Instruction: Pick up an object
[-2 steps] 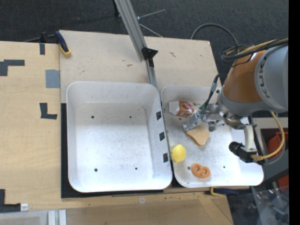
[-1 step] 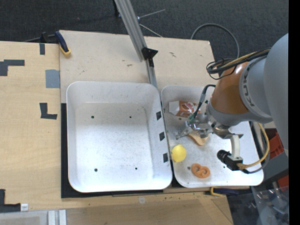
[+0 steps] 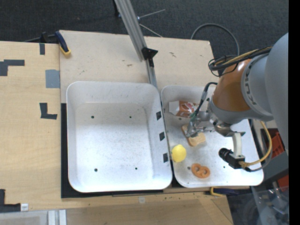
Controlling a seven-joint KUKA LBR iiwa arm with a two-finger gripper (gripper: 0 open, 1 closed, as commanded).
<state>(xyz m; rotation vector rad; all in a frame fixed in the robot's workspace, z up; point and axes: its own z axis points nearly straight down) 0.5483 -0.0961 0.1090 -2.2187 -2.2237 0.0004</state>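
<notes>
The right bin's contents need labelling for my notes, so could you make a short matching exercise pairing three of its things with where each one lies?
Things:
1. lemon
2. pretzel
3. snack packet

Places:
A. near the far wall of the right bin
B. nearest that bin's front rim
C. against that bin's left wall, beside the left bin

Pairs: 1-C, 2-B, 3-A

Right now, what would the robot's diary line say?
hand: low in right bin, at tan bread piece | grasp: unconfirmed | nearby: lemon, pretzel, snack packet
</notes>
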